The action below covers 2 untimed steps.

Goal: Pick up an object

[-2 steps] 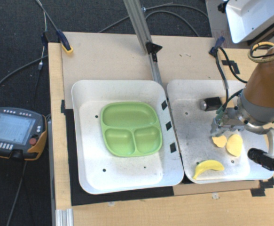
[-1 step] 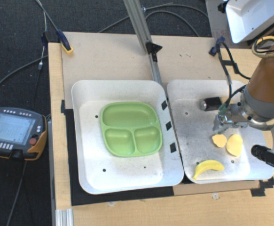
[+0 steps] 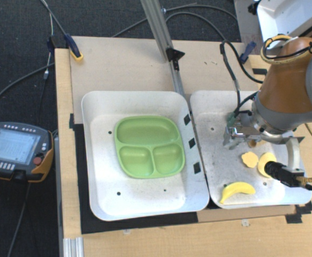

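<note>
Okay, scene: two white bins side by side on the desk [image 3: 118,63]; the arm [image 3: 287,84] reaches in from the right over the right bin [image 3: 209,162].
Left bin [image 3: 91,143]: holds one green divided plate [image 3: 147,146], lying flat and well apart from the gripper.
Right bin contents: a banana [image 3: 237,190] near the front wall, a small yellow piece [image 3: 249,159] mid-bin, and a second yellow piece [image 3: 265,164] just beside it, partly hidden by robot hardware.
Gripper [image 3: 234,137]: low over the middle of the right bin, just beside the small yellow piece and behind the banana.
Gripper state: not readable from this angle, since the wrist covers most of it; nothing is visibly held.
Likely target: the small yellow piece is closest, but the banana is the cleaner pick (more body, open space around it).
Handling guess: the banana looks light, smooth and possibly slippery, probably a toy; the curved shape may roll or pivot if pinched off-centre.
Grasp spot: across the middle of the banana's curve, closing on the narrow width.
Risk: the yellow pieces are low and small, so they are easy to nudge away or miss.
Progress: nothing lifted yet.
</note>
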Each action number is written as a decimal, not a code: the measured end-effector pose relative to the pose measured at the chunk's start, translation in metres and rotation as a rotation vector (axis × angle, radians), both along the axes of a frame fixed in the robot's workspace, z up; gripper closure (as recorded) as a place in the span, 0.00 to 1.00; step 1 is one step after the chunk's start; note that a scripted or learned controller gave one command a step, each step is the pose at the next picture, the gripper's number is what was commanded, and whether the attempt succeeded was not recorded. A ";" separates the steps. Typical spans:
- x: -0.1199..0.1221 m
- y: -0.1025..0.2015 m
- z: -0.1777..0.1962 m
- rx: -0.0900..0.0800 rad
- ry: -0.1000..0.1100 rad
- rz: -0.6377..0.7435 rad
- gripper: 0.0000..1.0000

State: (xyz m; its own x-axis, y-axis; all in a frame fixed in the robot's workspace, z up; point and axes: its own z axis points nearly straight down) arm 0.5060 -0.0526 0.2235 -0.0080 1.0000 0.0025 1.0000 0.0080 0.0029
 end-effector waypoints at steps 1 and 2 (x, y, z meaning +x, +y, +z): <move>-0.002 0.065 -0.002 0.001 0.004 0.001 1.00; -0.006 0.118 0.008 0.000 0.002 -0.001 1.00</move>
